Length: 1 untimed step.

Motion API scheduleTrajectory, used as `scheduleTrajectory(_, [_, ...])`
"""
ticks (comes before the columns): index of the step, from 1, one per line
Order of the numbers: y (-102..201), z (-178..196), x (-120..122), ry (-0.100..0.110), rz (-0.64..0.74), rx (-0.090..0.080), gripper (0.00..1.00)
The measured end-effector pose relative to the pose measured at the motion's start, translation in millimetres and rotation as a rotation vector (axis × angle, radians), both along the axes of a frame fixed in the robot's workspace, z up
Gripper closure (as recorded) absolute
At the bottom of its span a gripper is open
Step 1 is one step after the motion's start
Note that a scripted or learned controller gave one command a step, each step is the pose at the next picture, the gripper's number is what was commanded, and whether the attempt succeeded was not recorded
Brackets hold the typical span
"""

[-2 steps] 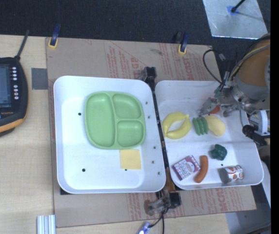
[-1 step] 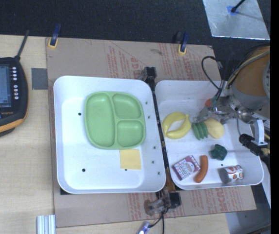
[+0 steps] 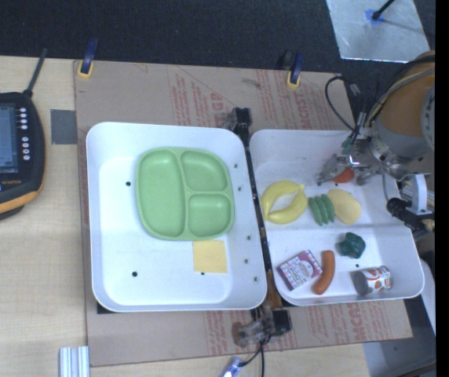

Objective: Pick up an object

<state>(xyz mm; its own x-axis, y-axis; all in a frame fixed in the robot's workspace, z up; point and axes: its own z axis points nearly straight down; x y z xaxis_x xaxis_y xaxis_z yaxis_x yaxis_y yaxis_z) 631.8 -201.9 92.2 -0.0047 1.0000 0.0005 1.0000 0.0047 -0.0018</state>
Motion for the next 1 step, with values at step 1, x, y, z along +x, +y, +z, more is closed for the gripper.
scheduleTrajectory(1, [-8.8,7.7,25.1,-0.001,0.001,0.0,0.0])
